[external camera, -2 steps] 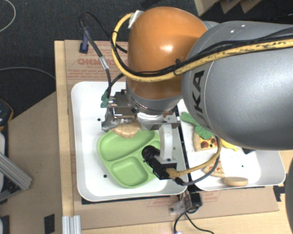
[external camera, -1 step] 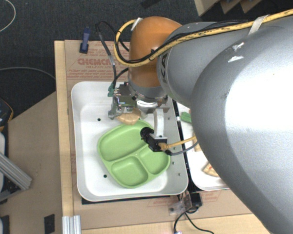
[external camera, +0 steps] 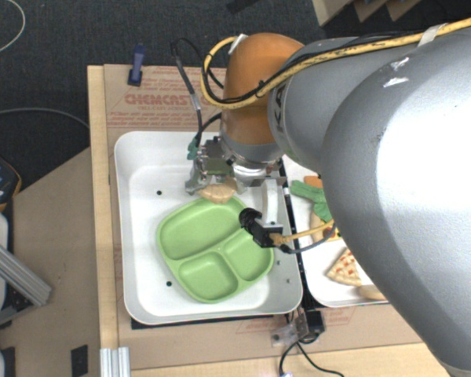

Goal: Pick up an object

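While I hang low over the far side of the left bin [external camera: 139, 204], my gripper [external camera: 210, 181] sits right above a small tan piece [external camera: 217, 194] at the far rim of the green tray [external camera: 196, 236]. Open or closed? I can't tell: my own wrist covers the business end, and nothing proves a hold. That tan piece is my likely target, being directly below me. It touches the tray's edge or rests on it, I can't say which. The tray lies askew and takes up most of the bin floor, so the piece is crowded between rim and bin wall. A grab there could nudge the tray instead. Over in the right bin [external camera: 319, 286], a pizza slice [external camera: 345, 269] and a green toy [external camera: 314, 196] lie partly under my arm, poorly placed for a pick.
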`<state>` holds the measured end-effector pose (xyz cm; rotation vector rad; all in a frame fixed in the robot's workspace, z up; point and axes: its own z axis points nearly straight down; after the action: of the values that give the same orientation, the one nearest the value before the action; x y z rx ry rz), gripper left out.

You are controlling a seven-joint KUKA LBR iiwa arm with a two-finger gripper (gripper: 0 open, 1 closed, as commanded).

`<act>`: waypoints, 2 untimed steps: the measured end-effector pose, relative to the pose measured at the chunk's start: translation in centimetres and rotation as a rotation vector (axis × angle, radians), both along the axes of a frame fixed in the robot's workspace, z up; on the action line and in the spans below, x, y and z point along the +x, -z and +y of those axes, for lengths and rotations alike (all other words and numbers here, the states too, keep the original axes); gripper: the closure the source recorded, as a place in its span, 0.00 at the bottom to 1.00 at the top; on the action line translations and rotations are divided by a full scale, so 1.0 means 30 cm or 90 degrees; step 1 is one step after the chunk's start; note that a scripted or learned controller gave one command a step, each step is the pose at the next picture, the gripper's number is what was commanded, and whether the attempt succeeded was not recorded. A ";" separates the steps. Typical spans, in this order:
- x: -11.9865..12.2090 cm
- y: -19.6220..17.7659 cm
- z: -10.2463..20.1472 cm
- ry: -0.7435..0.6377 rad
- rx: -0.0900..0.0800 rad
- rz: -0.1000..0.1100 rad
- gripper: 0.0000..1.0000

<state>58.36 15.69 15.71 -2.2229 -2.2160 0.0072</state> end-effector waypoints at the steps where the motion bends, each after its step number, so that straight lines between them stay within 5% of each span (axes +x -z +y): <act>1: -0.198 -0.293 -0.059 -0.001 0.002 -0.005 1.00; 2: -0.216 -0.388 0.059 -0.004 0.002 -0.005 1.00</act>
<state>51.89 17.48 27.33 -2.2179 -2.2260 -0.0056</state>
